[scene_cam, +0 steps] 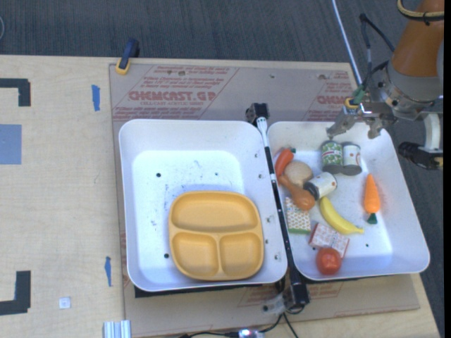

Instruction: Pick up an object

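We find the end effector [356, 124] spread and holding nothing, poised over the far edge of the right bin [412, 220], just behind the green can [332, 155]. We judge this the approach step; next comes a descent centred on one item. The can is a smooth cylinder; the banana [338, 217] is curved and the carrot [371, 195] tapered.

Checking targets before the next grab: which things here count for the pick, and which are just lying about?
For the pick, in the right bin:
green can
banana
carrot
tomato
gripper, above the bin's far edge

Lying about:
yellow divided tray in the left bin
blue-and-yellow clamp on the bench
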